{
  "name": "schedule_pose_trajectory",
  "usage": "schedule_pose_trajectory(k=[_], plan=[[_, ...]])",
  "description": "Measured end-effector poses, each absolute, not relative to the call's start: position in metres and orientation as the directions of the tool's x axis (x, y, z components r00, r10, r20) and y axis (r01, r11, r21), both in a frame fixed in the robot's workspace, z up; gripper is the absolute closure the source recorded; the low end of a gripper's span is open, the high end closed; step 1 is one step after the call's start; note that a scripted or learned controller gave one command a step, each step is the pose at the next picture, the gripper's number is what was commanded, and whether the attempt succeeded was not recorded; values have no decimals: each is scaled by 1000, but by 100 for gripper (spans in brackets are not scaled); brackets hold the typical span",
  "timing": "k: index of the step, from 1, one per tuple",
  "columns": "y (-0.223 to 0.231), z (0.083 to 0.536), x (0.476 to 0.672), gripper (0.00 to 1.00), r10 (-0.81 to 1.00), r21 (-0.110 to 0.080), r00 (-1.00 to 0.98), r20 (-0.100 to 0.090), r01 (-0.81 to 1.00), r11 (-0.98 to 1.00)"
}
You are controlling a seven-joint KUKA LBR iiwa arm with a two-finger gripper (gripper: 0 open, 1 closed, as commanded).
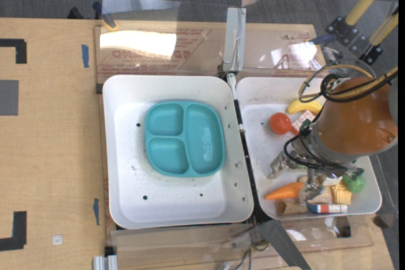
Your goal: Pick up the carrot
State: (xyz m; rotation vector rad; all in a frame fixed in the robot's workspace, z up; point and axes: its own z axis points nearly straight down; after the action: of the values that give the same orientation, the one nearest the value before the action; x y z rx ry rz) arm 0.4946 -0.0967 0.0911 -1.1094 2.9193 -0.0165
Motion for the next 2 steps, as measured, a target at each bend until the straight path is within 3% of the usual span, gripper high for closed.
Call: schedule_pose_trajectory(k=[1, 2], plan=[[-108, 90, 492, 0, -893, -19, -449, -13, -893, 450], [-101, 91, 486, 0, -910, -20, -414, -7, -910, 414]])
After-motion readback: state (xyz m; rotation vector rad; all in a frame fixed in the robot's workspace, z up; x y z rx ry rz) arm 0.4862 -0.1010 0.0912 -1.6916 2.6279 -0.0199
